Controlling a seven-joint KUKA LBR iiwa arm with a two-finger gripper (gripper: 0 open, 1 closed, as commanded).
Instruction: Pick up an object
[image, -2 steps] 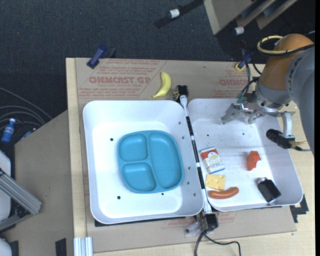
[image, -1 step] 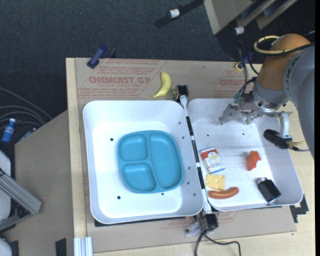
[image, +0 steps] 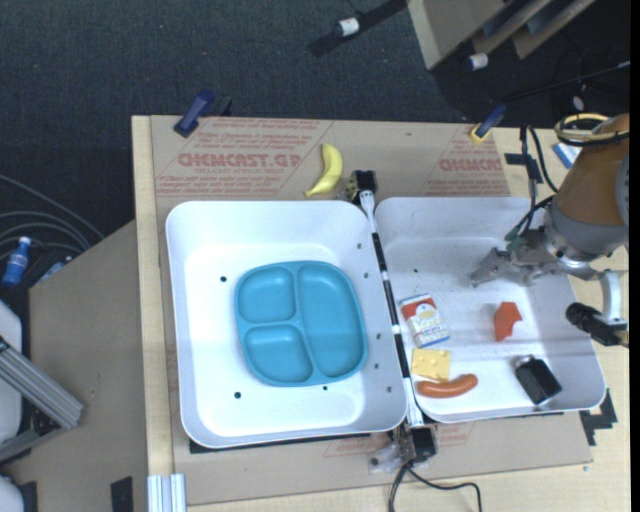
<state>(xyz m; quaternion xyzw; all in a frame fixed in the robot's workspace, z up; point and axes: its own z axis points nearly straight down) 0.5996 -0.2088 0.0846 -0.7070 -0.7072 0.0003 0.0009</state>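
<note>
So the desk (image: 150, 300) has 2 white bins side by side. The left bin (image: 200, 240) has a blue divided plate (image: 300, 322) sitting in the middle of it, 3 compartments. The right bin (image: 450, 225) has all the small stuff: a little red and white carton (image: 423, 319) near its left wall, a yellow cheese slice (image: 431, 362) just below that, and a hot dog sausage (image: 446, 386) right under the cheese, touching or nearly so. A red wedge-shaped piece (image: 507, 319) lies more toward the middle-right, and a black block (image: 537, 380) sits near the front right corner.

The gripper (image: 497, 267) is over the upper part of the right bin, above the red piece and apart from it. Its fingers look spread and there's nothing between them.

Also a banana (image: 325, 172) is lying on the desk behind the bins, outside both.
</note>
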